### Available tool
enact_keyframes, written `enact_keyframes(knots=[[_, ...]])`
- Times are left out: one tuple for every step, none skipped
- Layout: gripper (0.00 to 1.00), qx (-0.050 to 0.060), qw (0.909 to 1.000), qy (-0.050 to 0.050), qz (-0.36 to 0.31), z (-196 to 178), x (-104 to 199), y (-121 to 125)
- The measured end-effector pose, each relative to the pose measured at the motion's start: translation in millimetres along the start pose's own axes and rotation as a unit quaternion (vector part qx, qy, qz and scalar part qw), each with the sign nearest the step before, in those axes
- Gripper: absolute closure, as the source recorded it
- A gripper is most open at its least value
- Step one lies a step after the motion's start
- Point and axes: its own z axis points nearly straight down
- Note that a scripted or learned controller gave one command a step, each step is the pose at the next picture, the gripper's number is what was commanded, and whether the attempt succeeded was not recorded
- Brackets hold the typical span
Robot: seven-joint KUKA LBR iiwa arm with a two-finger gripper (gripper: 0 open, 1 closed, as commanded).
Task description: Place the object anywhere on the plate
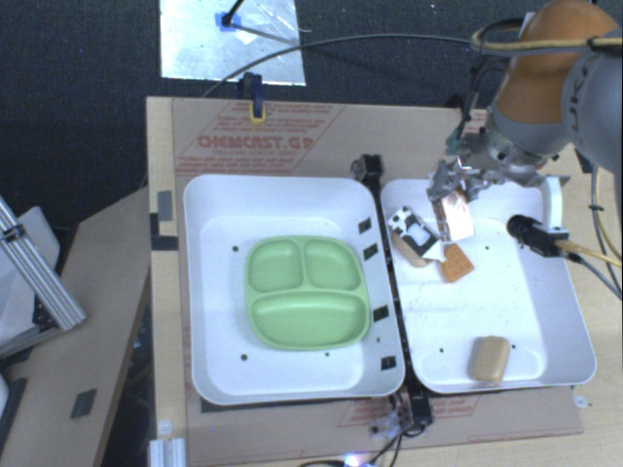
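A green divided plate [307,292] lies in the middle of the left white bin [219,222]. My gripper [451,185] hangs over the upper left part of the right bin [565,319]. Directly under it is a small white and reddish packet [455,218]; whether it is gripped or only lies below the gripper is not clear. To the packet's left lies a black-and-white object [411,232] on a tan piece. An orange square piece [457,263] lies just below the packet.
A tan rounded block [490,358] rests near the front edge of the right bin. The divider between the two bins [386,280] carries black clips. A foil sheet [230,25] lies beyond the bench at the back.
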Motion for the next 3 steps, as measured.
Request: enact_keyframes(knots=[[1.00,0.001,1.0000,0.000,0.001,9.1,48.0,-4.1],[1.00,0.001,1.0000,0.000,0.000,16.4,103.0,-5.9],[1.00,0.000,1.0000,0.000,0.000,5.1,152.2,-7.4]])
